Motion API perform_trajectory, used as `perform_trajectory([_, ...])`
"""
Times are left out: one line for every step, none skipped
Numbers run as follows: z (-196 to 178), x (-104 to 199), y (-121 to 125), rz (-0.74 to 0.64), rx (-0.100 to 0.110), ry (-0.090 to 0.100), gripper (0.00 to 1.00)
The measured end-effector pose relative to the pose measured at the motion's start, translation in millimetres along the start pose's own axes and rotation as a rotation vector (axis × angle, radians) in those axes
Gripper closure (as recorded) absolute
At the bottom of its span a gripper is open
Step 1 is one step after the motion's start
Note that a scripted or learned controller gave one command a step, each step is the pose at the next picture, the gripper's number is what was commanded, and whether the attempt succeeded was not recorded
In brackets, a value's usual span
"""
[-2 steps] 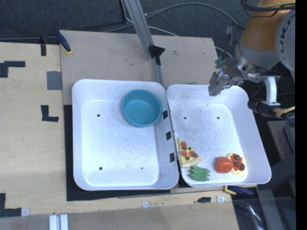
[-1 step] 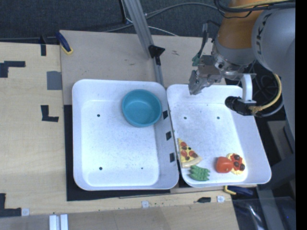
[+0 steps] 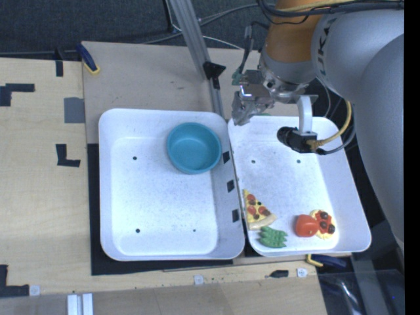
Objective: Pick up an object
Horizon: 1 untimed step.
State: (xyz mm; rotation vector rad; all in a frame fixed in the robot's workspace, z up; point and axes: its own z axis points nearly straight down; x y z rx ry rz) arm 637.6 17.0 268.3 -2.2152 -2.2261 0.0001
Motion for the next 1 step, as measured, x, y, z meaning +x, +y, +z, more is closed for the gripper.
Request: perform_trajectory([5.5,57.6,7.3,0.0,0.0,0.0,1.0])
